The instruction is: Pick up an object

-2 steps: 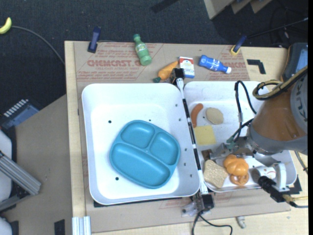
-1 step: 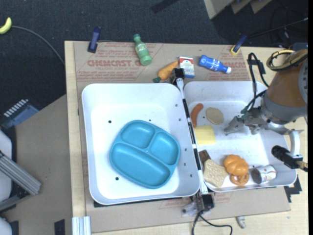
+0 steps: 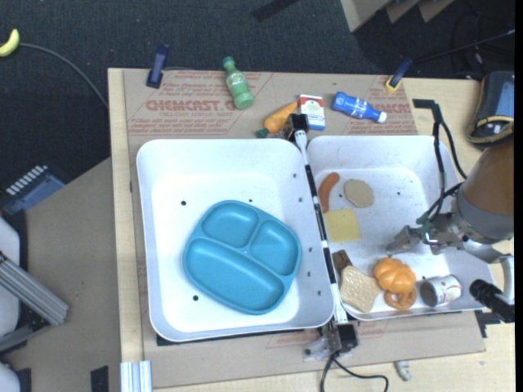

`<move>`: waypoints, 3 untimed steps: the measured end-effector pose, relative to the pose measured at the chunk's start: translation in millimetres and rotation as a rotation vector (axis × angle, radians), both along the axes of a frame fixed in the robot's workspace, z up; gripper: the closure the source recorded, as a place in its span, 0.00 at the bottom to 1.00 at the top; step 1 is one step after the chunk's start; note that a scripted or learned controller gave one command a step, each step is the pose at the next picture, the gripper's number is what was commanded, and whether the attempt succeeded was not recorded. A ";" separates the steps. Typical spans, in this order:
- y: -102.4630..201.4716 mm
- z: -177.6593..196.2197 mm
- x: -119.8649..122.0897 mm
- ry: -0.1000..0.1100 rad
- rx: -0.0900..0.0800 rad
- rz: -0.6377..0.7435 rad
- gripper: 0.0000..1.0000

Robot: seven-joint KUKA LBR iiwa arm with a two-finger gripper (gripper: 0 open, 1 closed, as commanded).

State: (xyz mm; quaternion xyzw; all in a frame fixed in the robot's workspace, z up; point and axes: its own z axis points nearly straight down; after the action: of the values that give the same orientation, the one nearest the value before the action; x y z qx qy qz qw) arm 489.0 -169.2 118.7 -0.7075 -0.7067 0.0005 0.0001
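Note:
The right bin (image 3: pixel 384 149) holds several toy foods. A reddish sausage (image 3: pixel 327 189) and a tan round cookie (image 3: pixel 358 193) lie at its far left, with a yellow cheese slice (image 3: pixel 342 225) below them. Along the near side are a brown chocolate piece (image 3: pixel 341 260), a speckled cracker (image 3: pixel 359 288), an orange pumpkin (image 3: pixel 395 277) and a small white can (image 3: pixel 441 289). My gripper (image 3: pixel 418 240) hangs over bare bin floor just above and right of the pumpkin. It is open, with nothing between its fingers.
The left bin (image 3: pixel 163 186) carries a blue divided plate (image 3: pixel 241 256). Behind the bins on the bench lie a green bottle (image 3: pixel 239 84), a carrot (image 3: pixel 280 118), a small carton (image 3: pixel 311 111) and a blue bottle (image 3: pixel 358 107). A cable (image 3: pixel 445 158) crosses the right bin's rim.

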 end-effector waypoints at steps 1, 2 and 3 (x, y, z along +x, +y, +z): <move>54.2 -34.8 -10.4 0.001 0.001 0.002 0.00; 53.7 -24.8 -10.2 -0.001 0.000 0.001 1.00; 77.1 21.2 -9.8 -0.001 0.000 0.002 1.00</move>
State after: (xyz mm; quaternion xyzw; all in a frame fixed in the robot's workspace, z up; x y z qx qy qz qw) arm 479.2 -92.0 139.9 -0.7069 -0.7074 -0.0001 -0.0003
